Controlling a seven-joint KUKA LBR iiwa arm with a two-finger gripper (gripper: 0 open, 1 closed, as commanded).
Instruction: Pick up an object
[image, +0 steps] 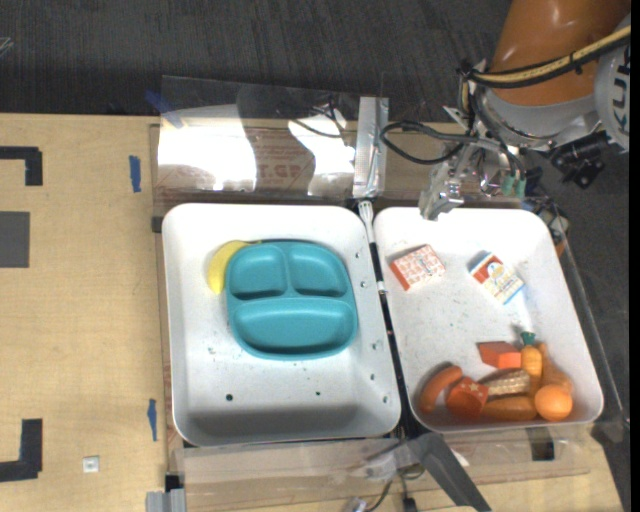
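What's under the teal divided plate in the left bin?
A yellow thing sticks out from under the teal plate at its upper left edge. The plate covers the rest, so its shape is unclear.

Orange-banded grey arm (548, 50) wrapped in black and yellow cables, ending in a metallic tool (447, 197).

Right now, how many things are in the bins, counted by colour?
Teal: 1, tray
Yellow: 1, piece under the tray
Red-and-white: 2, packets
Orange or red: a tight pile, too tangled to count
Total: 4 plus the pile
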